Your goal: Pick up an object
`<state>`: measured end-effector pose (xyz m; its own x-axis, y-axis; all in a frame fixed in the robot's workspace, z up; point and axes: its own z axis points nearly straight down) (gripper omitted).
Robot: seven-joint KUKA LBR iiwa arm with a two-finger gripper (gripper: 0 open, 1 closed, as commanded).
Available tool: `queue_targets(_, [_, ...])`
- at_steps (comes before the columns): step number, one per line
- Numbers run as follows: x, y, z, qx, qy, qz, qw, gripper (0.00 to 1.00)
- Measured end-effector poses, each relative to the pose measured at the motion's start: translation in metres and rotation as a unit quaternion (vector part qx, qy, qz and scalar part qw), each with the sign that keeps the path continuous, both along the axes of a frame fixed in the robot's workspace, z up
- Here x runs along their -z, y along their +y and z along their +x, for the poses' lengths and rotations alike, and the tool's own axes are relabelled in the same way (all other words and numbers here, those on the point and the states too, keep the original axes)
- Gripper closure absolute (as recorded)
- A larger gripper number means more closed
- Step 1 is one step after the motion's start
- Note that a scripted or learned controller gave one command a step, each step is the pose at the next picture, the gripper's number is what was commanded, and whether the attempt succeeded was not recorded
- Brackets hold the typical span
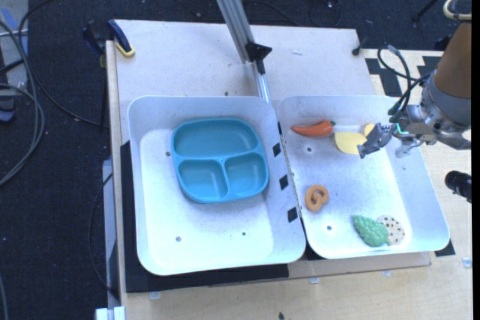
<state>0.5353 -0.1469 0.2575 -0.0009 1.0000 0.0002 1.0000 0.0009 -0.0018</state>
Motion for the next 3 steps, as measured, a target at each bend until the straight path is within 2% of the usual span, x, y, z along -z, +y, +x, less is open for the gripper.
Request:
queue_targets(1, [-0.001, 0.000, 0.000, 0.000, -0.001, -0.0001, 1.0000, 0.00])
queue_targets(3, [0.090, -0.007, -0.003, 0.001, 0.000, 0.0001, 1.0000, 0.00])
